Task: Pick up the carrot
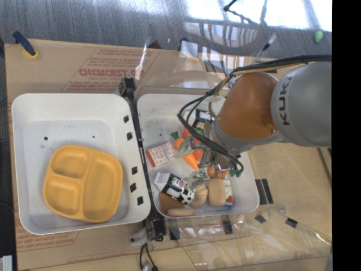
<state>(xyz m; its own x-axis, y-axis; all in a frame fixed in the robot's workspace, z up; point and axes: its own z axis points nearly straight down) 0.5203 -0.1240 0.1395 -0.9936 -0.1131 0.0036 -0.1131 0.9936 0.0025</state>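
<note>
Reaching in from the right, grey arm (293, 103) over the right bin (148, 109), yellow tray (83, 183) in the left bin (22, 123), gripper (206, 165) low among toys, finger state hard to tell, orange carrot (192, 158) just left of it

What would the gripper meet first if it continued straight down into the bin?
Most likely the carrot. The gripper points down into the right bin, just above the orange pieces among the toys. Depth is unclear, so a neighbouring toy might touch first.
</note>
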